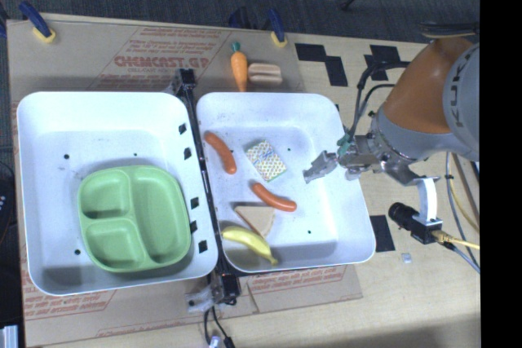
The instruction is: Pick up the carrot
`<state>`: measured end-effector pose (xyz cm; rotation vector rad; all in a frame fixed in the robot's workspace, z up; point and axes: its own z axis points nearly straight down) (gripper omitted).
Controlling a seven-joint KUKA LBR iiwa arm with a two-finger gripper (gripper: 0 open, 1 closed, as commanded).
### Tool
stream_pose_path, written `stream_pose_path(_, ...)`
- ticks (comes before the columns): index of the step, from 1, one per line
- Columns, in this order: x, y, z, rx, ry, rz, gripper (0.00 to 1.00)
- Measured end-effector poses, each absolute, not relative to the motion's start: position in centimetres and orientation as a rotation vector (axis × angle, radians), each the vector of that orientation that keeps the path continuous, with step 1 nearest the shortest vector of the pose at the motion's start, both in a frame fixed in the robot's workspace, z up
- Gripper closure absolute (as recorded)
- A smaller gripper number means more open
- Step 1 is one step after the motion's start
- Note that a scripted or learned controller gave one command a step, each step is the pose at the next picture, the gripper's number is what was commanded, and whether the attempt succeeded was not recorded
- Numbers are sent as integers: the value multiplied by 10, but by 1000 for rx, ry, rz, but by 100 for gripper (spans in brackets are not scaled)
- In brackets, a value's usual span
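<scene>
Over the right bin's (349, 234) right-hand side sits the hand (319, 167), reaching in from the rt w/ the grey arm (424, 106) and its orange band behind it; fingers too small/blurred, so can't tell if apart or together, and nothing visible between them. Hand is above bare white bin floor, not touching any item. Nearest things inside that bin: a small patterned green/white packet (266, 160) just left of the hand, and a red-orange sausage (273, 197) lying below-left of it. Further left, a 2nd sausage (220, 152) lies at a slant near the bin's left wall. Toward the near edge: a tan bread slice (255, 218), triangular, w/ a yellow banana (249, 244) just beside it at the bin's front-left corner. Carrot (238, 68) is NOT in either bin: it lies on the cardboard-covered worktop (147, 53) just beyond the right bin's far rim, near the top-left corner of that bin, orange body w/ green top pointing away from the bins, well apart from the hand. Right next to the carrot, on its rt, a small tan/pink sandwich-like toy (264, 74). Left bin (33, 175) holds a green divided plate (134, 218) w/ three compartments. Blue clamps (37, 22) grip the far edge of the worktop.
</scene>
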<state>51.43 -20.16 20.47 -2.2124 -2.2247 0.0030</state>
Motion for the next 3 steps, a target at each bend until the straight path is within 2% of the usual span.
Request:
stream_pose_path(1, 477, -154, 188, -2358, -2067, 5, 0)
stream_pose_path(2, 477, -137, 314, -2381, -2049, 1, 0)
stream_pose_path(3, 476, -85, 213, -2369, -2056, 5, 0)
